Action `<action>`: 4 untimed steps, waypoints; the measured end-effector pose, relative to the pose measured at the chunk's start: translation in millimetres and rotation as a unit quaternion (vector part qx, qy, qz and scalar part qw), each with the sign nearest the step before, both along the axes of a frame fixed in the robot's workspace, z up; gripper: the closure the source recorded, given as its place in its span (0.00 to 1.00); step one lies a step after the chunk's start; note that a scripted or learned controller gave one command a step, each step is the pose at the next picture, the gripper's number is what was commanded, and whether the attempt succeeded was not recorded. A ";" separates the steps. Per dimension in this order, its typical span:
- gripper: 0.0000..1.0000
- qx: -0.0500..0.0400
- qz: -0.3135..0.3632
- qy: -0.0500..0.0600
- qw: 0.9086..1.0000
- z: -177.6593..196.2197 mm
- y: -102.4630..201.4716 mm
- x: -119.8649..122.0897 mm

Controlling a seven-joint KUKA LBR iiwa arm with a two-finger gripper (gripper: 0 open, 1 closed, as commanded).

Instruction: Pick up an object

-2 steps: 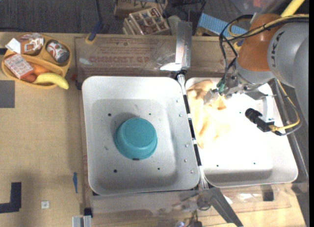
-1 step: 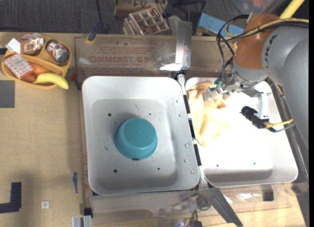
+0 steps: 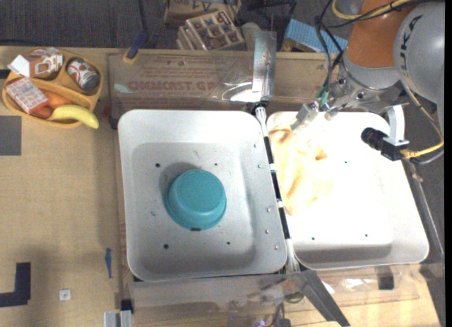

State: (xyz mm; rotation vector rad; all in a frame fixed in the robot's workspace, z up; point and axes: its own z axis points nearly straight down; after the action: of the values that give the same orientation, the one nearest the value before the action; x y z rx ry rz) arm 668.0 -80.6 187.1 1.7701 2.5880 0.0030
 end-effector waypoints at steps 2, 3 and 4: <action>1.00 0.000 0.009 -0.006 1.000 -84.5 -50.1 -11.7; 1.00 0.001 -0.038 0.001 0.999 -97.1 -56.5 0.8; 0.00 0.001 -0.039 0.002 0.999 -97.2 -56.8 0.3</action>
State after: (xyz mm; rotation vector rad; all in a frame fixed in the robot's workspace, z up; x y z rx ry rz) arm 668.3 -137.3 89.9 1.8727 2.5202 0.0022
